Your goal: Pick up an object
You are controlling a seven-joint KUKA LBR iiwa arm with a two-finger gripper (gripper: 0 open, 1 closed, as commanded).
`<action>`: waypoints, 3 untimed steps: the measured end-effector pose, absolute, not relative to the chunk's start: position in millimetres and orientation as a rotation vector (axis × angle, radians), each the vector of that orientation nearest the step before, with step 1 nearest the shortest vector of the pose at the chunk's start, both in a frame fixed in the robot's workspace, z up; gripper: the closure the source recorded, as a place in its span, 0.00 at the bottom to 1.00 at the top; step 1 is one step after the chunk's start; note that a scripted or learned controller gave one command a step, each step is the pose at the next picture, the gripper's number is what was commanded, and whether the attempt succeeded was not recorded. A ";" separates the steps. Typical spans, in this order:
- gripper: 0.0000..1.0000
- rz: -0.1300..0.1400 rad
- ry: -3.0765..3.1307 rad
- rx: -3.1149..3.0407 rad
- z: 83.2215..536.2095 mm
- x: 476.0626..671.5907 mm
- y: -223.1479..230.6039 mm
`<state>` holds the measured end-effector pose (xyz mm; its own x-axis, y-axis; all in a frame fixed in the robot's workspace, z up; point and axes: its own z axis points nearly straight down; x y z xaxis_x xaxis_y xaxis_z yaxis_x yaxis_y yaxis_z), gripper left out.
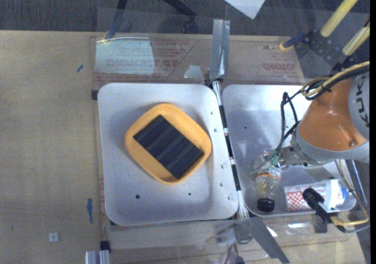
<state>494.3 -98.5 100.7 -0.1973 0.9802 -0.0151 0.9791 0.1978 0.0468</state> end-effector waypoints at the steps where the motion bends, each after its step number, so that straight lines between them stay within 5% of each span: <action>1: 0.00 0.004 2.590 1.768 126.4 491.6 -136.9; 2: 0.00 0.013 2.673 1.626 103.7 504.9 -147.7; 3: 1.00 0.011 2.667 1.631 112.4 504.7 -150.2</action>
